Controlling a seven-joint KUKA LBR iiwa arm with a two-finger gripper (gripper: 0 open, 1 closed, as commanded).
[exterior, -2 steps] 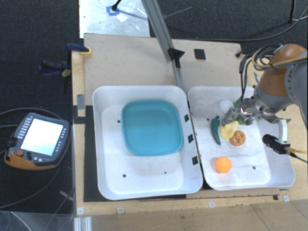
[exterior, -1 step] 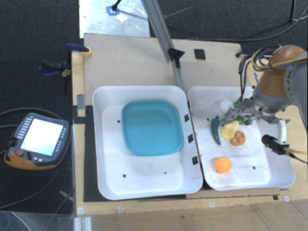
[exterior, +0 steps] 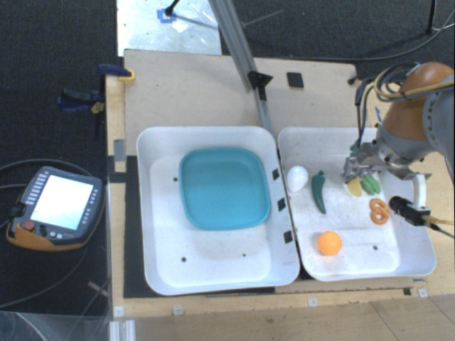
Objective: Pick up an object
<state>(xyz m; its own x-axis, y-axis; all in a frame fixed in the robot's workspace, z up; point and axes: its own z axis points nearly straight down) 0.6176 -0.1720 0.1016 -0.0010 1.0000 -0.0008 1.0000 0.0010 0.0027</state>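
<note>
The arm is reaching in from the right and the gripper (exterior: 357, 170) is hanging low over the right bin (exterior: 313, 142), right at a yellow piece (exterior: 353, 187) and a green leafy piece (exterior: 370, 184) lying touching each other. Whether the jaws are apart or together, I cannot tell (the wrist is blocking them from up here). Nothing is visibly held. Other candidates are sitting in the same bin: white egg (exterior: 296, 178) by the left wall, dark green pepper (exterior: 319, 191) just beside it, orange ball (exterior: 329, 243) nearer the front, pretzel (exterior: 379, 211) to the right. The left bin (exterior: 156, 261) is holding a teal plate (exterior: 224, 188). To do this well, I'd say centre on one piece, not the seam between the two, and close fully before lifting.
</note>
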